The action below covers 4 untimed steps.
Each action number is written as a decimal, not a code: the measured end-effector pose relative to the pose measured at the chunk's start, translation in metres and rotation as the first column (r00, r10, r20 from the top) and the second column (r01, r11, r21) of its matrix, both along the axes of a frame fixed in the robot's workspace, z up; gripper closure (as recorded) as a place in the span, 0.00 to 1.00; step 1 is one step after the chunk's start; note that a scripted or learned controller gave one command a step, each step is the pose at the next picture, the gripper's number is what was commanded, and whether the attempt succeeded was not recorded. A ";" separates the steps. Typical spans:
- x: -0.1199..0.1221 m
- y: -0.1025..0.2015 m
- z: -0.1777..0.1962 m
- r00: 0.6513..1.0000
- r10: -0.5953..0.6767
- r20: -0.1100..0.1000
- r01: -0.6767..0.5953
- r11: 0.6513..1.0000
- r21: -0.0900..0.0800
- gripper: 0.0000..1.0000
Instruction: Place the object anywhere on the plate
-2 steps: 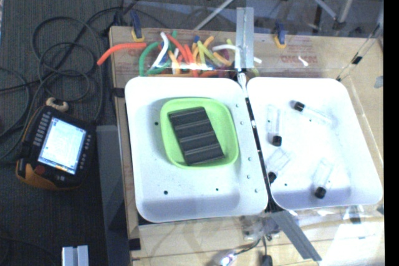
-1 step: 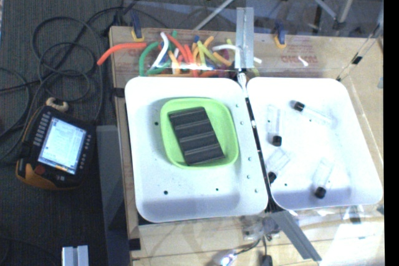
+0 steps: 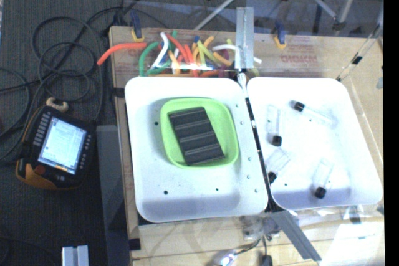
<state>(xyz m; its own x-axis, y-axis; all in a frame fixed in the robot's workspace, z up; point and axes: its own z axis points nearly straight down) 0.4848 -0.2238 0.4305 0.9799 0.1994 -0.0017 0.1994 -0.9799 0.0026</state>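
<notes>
A green square plate [image 3: 228, 126] lies in the left white bin [image 3: 187, 196], slightly towards its back. On the plate rests a dark grey ribbed block [image 3: 197, 135], lying flat and turned a little off square, covering most of the plate's middle. The right white bin [image 3: 352, 134] holds several clear tubes with black caps: one at the back [image 3: 312, 112], one near the left wall [image 3: 273, 128], one at the front right [image 3: 322, 180].
A tangle of coloured cords [image 3: 181, 54] lies on the bench behind the left bin. An upright metal post [image 3: 245, 40] stands at the back between the bins. A teach pendant [image 3: 59, 146] sits on the floor to the left.
</notes>
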 end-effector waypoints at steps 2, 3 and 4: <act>0.000 0.000 -0.054 1.000 0.000 -0.001 0.000 1.000 0.001 0.00; 0.000 0.000 -0.086 1.000 0.000 -0.002 0.000 1.000 0.002 0.00; 0.000 0.000 -0.096 1.000 0.000 -0.001 0.000 1.000 0.001 0.00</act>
<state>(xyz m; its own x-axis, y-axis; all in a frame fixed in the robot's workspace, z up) 0.4846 -0.2240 0.3342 0.9799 0.1996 -0.0025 0.1996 -0.9799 0.0010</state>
